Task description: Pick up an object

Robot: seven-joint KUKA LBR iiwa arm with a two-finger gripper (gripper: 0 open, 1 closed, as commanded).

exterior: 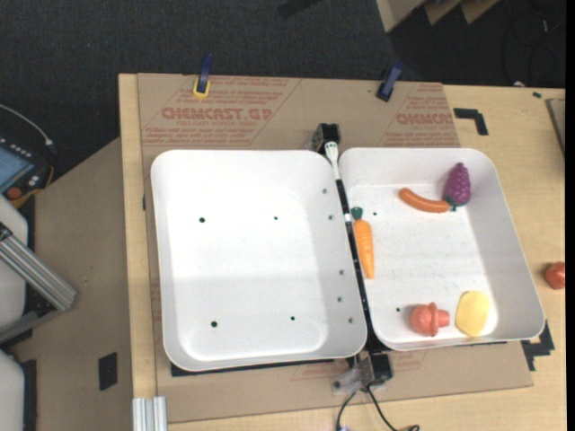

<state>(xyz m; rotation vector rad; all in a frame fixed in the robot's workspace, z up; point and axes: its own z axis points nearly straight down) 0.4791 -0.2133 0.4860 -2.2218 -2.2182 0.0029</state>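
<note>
Carrot (362,248) lies in the right bin (503,241), against its wall at 9 o'clock, with its green top pointing to 12. At 1 o'clock a bunch of purple grapes (457,184) touches the end of an orange sausage (424,201). At 5 o'clock a yellow lemon (473,313) sits just beside a red toy (429,319), perhaps a mushroom, too small to tell. The left bin (243,259) adjoins at 9 o'clock. An orange-red blob (555,277) rests on the bench beyond the right bin, at 3 o'clock.
</note>
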